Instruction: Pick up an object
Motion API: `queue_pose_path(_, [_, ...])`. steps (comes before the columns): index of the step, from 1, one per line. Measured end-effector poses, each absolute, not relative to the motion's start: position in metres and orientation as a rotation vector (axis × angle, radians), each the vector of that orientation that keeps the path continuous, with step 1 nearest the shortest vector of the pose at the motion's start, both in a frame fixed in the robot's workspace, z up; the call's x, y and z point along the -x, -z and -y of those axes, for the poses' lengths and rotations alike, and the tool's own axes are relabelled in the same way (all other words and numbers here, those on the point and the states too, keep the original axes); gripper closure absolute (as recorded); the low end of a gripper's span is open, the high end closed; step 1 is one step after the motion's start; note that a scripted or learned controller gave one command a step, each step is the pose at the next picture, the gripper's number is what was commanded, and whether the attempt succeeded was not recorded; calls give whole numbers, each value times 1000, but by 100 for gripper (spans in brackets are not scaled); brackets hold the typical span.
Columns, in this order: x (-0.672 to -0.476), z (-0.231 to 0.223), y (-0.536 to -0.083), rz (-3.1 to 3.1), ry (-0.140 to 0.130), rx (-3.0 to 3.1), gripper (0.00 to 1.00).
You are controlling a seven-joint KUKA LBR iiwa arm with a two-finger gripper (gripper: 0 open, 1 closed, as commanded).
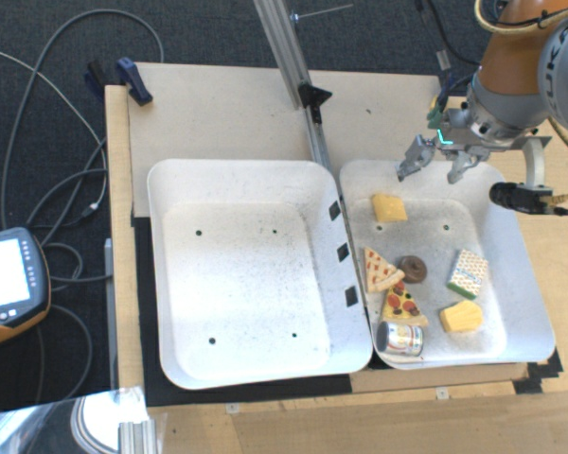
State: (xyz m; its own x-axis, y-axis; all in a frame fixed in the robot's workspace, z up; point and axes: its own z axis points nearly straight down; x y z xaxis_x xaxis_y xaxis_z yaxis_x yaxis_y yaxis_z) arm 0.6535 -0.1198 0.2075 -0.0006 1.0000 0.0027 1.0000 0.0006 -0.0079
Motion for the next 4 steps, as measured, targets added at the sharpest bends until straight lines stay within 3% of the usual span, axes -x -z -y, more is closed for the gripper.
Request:
queue_pose_path(1, [-654,120,-211,2222,-2,2217,0])
queue_pose_path(3, [-654,108,-107,2218,-7,2214,0])
queue_pose_path(4, [-654,107,-92,2219,-5,2217,0])
